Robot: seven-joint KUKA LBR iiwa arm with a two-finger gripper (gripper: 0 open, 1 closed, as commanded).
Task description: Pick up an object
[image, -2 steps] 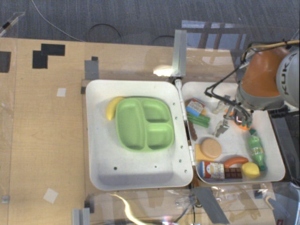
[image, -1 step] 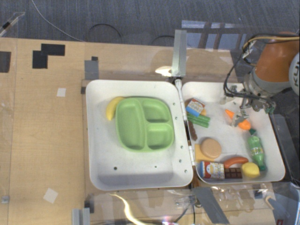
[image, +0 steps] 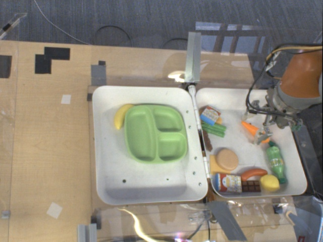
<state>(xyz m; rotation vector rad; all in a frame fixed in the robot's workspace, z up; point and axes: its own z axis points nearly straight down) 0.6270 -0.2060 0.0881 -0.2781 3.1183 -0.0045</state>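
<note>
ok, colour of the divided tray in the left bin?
Light green divided tray, seen in the camera view.

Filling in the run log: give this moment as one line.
arm: over right bin | tool: above orange carrot, beside green bottle | grasp: unconfirmed | left bin: green tray, banana

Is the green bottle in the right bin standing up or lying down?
Lying down. The green bottle lies lengthwise on the right bin floor, its whole side showing from above.

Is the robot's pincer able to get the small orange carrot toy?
Probably yes. The pincer hangs just beside the small orange carrot toy in the right white bin, and nothing lies on top of it.
</note>
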